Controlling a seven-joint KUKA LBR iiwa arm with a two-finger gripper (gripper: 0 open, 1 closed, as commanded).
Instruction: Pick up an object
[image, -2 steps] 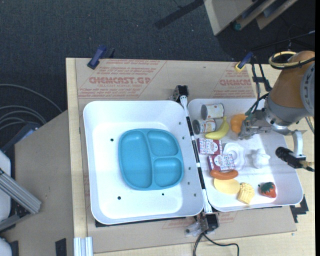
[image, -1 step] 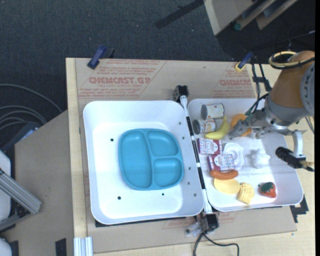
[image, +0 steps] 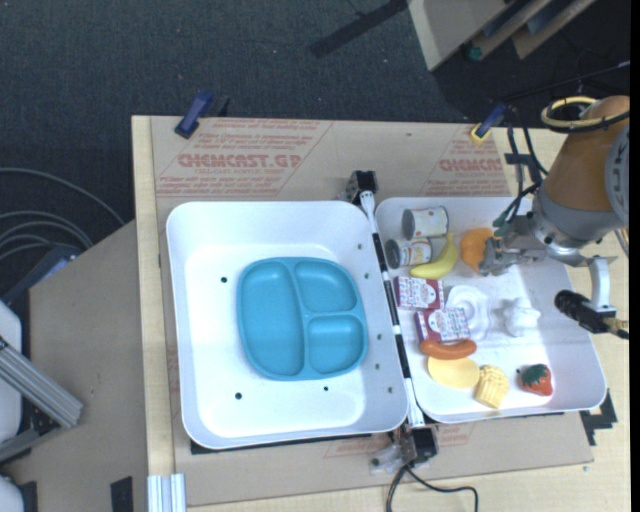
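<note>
Arm reaches in from right, wrist bent down over right bin (image: 590, 385), gripper (image: 497, 252) low at its far side, finger state unreadable; orange (image: 475, 243) just left, banana (image: 437, 262) beyond.

We see a blue divided plate (image: 301, 317) resting in the left white bin (image: 200, 240). Blue clamps (image: 197, 113) grip the bench's cardboard (image: 300, 150) at eleven o'clock, and grey cables (image: 40, 225) curl at nine.

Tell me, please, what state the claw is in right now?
Claw: low over the right bin, beside the orange; open or closed cannot be told.
</note>
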